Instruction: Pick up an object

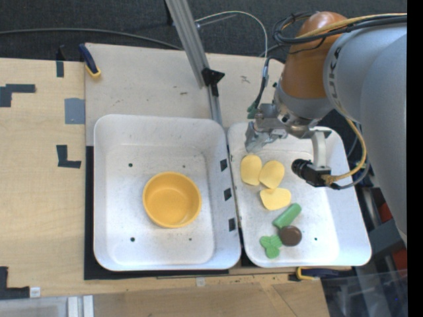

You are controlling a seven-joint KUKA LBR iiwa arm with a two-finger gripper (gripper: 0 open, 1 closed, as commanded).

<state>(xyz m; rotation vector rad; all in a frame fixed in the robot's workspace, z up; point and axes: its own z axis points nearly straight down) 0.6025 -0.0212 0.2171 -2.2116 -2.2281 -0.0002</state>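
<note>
Yellow chip (pixel 251 170) just below the gripper (pixel 256 139), almost touching, long side up and down. Cannot tell if open or shut; nothing seen held.

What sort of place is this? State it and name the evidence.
Probably a robotics lab test bench: a grey robot arm with an orange band works over two shallow white plastic bins, one holding a round yellow bowl.

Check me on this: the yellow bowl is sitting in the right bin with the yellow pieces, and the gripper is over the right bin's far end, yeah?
Not quite. The camera view shows the yellow bowl in the left bin, alone. The yellow pieces lie in the right bin, and the gripper is indeed over that bin's far end.
</note>
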